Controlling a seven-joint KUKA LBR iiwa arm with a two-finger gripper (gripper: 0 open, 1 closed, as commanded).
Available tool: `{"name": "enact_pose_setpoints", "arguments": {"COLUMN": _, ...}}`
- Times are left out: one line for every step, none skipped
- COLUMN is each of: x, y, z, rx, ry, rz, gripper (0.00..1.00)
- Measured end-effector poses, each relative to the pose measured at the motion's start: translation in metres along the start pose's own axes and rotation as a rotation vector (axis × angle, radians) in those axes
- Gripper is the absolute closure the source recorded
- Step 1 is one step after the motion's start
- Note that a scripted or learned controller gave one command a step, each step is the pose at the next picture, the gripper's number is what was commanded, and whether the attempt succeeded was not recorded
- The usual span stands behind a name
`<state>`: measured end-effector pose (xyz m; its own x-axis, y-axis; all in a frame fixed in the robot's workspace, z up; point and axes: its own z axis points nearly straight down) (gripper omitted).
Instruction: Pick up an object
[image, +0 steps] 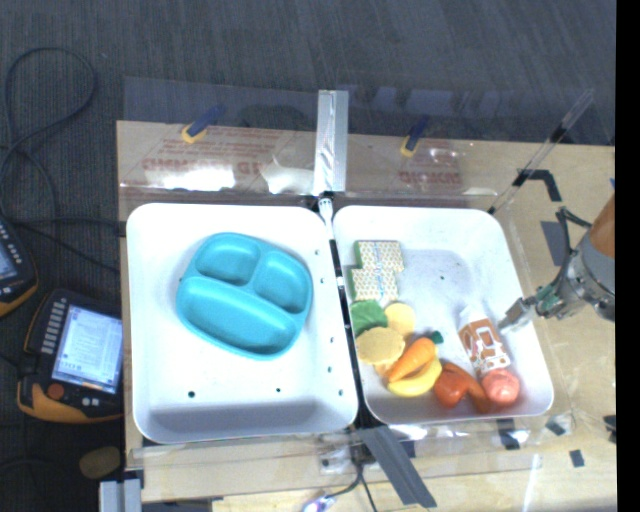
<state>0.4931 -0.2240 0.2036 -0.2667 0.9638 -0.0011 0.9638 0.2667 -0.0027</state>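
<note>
Hand (520, 312) being held at the right bin's (470, 225) right rim, finger state unclear, orange-white carton (483, 347) lying just beside it, label seemingly printed but unreadable, blue tray (245, 292) sitting in the left bin (160, 400).

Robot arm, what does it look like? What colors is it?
The arm at the right edge is grey, with an orange band higher up. Its gripper is thin and silvery, with small green bits near the wrist, poking over the right bin's rim.
</note>
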Motion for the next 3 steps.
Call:
{"name": "enact_pose_setpoints", "arguments": {"x": 0.027, "y": 0.056, "z": 0.029, "rx": 0.0, "ry": 0.002, "rz": 0.128, "gripper": 1.0}}
{"name": "enact_pose_setpoints", "arguments": {"x": -0.015, "y": 0.053, "z": -0.026, "rx": -0.001, "ry": -0.002, "rz": -0.158, "gripper": 1.0}}
{"name": "enact_pose_setpoints", "arguments": {"x": 0.003, "y": -0.008, "z": -0.042, "rx": -0.001, "ry": 0.001, "rz": -0.068, "gripper": 1.0}}
